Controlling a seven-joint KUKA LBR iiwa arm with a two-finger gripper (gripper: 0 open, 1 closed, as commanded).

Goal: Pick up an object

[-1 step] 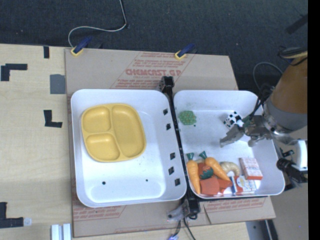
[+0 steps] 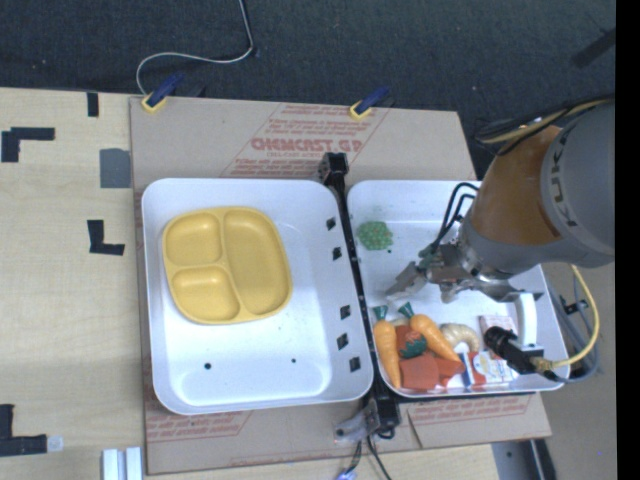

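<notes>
My gripper (image 2: 412,280) hangs over the middle of the right bin (image 2: 420,200), its grey fingers spread open with nothing between them. Just below it, at the bin's front, lies a heap of toy food: an orange carrot (image 2: 386,352) along the left wall, a second carrot (image 2: 431,335) with a green top, a red block (image 2: 420,371), a pale mushroom-like piece (image 2: 457,336) and a red-and-white packet (image 2: 488,366). A small green broccoli-like piece (image 2: 374,235) lies alone at the bin's back left, above the gripper.
The left bin (image 2: 180,373) holds a yellow three-compartment plate (image 2: 226,264) at its back half. A black divider (image 2: 345,268) separates the two bins. The arm's bulk covers the right bin's right side.
</notes>
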